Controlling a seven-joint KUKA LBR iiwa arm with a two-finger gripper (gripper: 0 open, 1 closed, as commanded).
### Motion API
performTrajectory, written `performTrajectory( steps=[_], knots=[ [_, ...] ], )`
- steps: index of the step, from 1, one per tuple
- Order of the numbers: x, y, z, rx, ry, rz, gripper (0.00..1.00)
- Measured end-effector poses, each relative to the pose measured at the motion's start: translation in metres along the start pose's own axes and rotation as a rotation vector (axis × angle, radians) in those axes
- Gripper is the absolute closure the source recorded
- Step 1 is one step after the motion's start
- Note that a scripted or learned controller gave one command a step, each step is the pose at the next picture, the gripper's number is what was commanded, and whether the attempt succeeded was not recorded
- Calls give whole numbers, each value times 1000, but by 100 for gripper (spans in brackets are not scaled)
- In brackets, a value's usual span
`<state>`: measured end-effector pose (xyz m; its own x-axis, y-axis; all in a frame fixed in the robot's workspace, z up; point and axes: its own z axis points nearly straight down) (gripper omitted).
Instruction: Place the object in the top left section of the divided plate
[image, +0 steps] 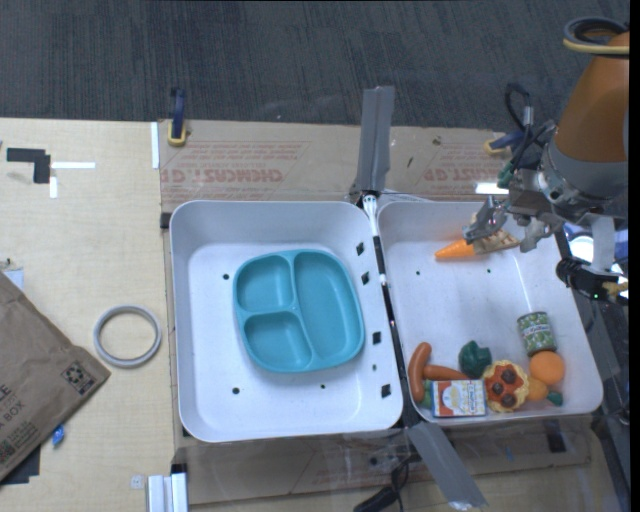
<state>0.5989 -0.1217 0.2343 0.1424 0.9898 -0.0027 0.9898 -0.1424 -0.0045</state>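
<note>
The arm's upper body is cut off at the frame's right edge, and the fingertips of the gripper (492, 236) are hard to separate from the thick end of the orange carrot (460, 249), which appears pinched between them near the far edge of the right bin (400, 300); the blue divided plate (298, 309) is seen in the left bin (200, 330), apart from the carrot.

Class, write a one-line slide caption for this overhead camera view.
Gripper over the right bin at a toy carrot; teal divided plate waits in the left bin.
</note>
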Motion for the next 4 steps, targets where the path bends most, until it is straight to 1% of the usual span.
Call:
performTrajectory(
  steps=[1,2,3,4],
  knots=[
    [70,-38,29,3,1,255,100],
    [115,-96,45,3,0,407,100],
    [199,-111,-5,0,0,395,100],
    [174,-146,-43,0,-1,426,100]
  ],
)
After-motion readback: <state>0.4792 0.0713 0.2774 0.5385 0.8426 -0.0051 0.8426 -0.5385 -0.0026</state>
